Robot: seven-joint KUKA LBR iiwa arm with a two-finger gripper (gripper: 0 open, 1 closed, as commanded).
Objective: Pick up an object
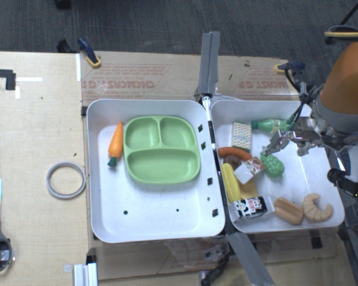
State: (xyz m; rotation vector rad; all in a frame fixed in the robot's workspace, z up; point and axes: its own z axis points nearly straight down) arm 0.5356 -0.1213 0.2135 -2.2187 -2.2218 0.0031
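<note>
Right bin [331, 219]: broccoli [273, 165], the likeliest pick, near centre, ringed by corn [230, 182], sausage [234, 152], croissant [317, 207], bread roll [288, 211], green bottle [269, 124].

Gripper [278, 144]: just above the broccoli, fingers apart, nothing between them.

Left bin [101, 219]: green divided plate [162, 150], carrot [115, 142].

Cardboard [137, 79] behind carries reversed red lettering, unreadable.

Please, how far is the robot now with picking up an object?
Done: the gripper has reached the right bin and sits low above the broccoli, beside the green bottle. In hand: nothing shows between its fingers. Left: to close on one item and lift it. The corn, croissant and bread roll lie untouched on the bin floor.
</note>
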